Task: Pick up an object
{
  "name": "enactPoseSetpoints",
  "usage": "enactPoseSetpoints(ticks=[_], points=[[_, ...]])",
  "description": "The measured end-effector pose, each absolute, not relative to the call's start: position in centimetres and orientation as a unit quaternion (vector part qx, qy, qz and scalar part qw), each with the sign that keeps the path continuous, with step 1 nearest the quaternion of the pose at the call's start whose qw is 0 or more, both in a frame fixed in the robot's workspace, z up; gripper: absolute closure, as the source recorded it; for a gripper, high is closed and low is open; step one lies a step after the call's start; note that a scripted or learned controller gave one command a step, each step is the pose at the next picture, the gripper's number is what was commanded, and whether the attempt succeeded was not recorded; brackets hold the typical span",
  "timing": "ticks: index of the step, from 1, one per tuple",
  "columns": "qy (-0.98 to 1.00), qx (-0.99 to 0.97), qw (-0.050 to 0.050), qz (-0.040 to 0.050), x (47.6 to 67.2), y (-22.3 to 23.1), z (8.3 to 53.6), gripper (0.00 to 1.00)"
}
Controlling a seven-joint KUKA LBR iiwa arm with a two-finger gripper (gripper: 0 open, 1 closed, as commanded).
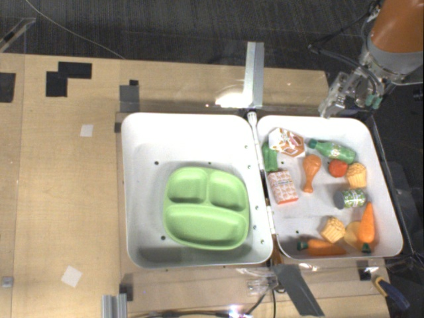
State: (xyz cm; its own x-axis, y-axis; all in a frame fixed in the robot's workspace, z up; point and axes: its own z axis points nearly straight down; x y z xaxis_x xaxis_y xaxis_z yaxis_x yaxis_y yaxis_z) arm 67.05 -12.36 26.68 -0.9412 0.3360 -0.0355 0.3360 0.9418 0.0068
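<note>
Hand [349, 97] hovers above right bin [384, 177] far edge, holding nothing

End effector [350, 95] hovers above the toy-filled right bin's [381, 152] far edge

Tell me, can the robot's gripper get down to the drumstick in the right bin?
Probably yes. The gripper hangs above the far rim of the right bin, and the drumstick lies in the open with nothing on top. A white packet and a green bottle sit close beside it, leaving little room.
</note>
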Motion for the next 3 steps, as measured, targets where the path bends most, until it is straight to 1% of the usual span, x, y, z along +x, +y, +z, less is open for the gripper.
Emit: enactPoseSetpoints(ticks=[1, 2, 3], points=[[0.982, 0.187, 0.003, -0.0012, 62.3, -18.8, 23.6, 1.00], [0.980, 0.198, 0.004, 0.0001, 65.0, -20.5, 22.6, 1.00], [0.981, 0.195, 0.011, -0.0003, 65.3, -20.4, 24.1, 1.00]])
